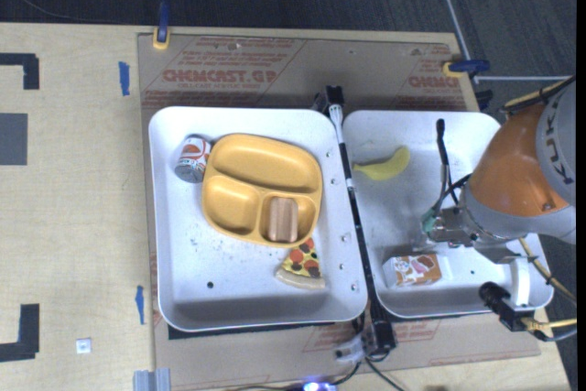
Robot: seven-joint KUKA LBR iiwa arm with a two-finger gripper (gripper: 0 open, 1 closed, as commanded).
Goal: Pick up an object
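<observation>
A pale tabletop carries a brown board with two shallow white bins side by side. Over the right bin point(476, 197) hangs the arm, and its jaws point(439, 232) sit low near the bin's floor; whether they are open or closed I cannot tell, since the wrist hides them. Just below the jaws and slightly to the left lies a small packet point(417, 269), its long axis running left to right, apparently not between them. Farther up and left rests a banana point(385, 165). Beyond the divider, the left bin point(174, 224) holds a yellow tray point(252, 174), a pizza slice point(301, 263) and a can point(191, 157). The packet looks the nearest pick.
</observation>
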